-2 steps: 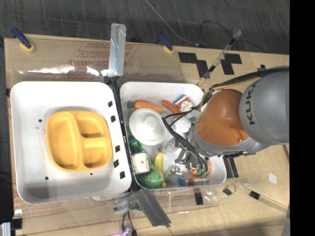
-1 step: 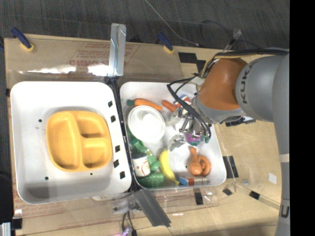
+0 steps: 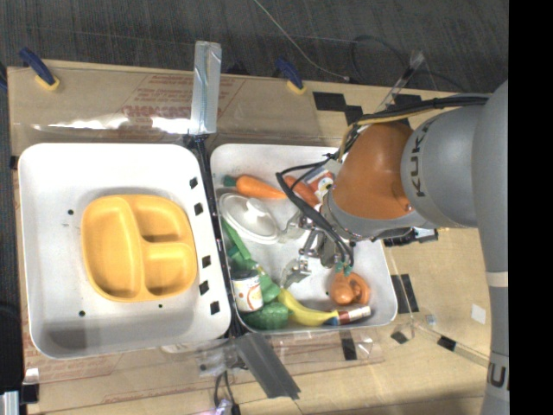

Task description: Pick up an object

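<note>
Camera view: arm low over the right bin

Camera view looks down at a slant on two shallow white bins set side by side on a tabletop [image 3: 259, 93] covered with brown cardboard and taped clear film. The floor beyond the far edge is dark carpet with a thin pale cable across it.

Left bin [image 3: 43, 232]: smooth white plastic with rounded corners. It carries one yellow divided tray [image 3: 138, 245], glossy, with three compartments, lying near the middle. Bare white floor surrounds the tray on all sides.

Right bin [image 3: 259, 158]: crowded. An orange carrot [image 3: 257, 187], long and tapered, lies near the far edge. A white bowl-shaped dish [image 3: 251, 219] sits just beside it toward the near side. A dark green bottle [image 3: 244, 279] with a pale label lies along the left wall. A green lumpy item [image 3: 270, 315] rests in the near left corner, touching a curved yellow banana [image 3: 307, 309] along the near edge. A round orange fruit [image 3: 347, 290] sits by the near right corner. Little bare floor remains between these items.

Arm: grey, with an orange band, reaching in over the right wall. The gripper [image 3: 304, 258] hangs metallic and low over the middle of the right bin, between dish, banana and orange fruit. Whether the fingers are spread or pressed together cannot be told, and no item is seen between them.
</note>
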{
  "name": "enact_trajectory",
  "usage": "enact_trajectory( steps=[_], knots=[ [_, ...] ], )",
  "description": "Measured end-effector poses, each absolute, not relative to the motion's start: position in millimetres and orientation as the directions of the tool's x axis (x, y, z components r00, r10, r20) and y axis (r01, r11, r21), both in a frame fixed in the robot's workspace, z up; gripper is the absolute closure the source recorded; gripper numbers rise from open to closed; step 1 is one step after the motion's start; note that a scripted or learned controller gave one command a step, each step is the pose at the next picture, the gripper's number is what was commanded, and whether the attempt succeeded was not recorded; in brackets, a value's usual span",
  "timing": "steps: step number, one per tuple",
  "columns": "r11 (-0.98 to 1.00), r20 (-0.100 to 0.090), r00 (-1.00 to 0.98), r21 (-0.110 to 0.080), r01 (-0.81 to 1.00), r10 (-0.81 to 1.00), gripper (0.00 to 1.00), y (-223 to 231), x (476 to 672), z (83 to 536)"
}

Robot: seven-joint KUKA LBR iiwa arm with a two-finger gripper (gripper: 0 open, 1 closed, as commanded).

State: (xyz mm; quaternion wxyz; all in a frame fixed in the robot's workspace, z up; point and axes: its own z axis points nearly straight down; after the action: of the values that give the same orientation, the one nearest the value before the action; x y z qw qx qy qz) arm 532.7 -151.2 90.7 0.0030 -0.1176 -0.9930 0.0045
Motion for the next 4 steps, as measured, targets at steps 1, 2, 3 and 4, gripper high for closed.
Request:
enact_trajectory(
  steps=[1,2,3,4],
  knots=[
    [0.920,-0.004,-0.920,0.000,0.393,0.393,0.00,-173,586.0,115],
    [0.897,-0.002,-0.897,0.001,0.443,0.443,0.00,-207,527.3,93],
    [0.726,-0.005,-0.726,-0.008,0.688,0.687,0.00,-176,609.0,93],
    [0.673,-0.001,-0.673,0.000,0.740,0.740,0.00,-211,551.6,93]
  ],
)
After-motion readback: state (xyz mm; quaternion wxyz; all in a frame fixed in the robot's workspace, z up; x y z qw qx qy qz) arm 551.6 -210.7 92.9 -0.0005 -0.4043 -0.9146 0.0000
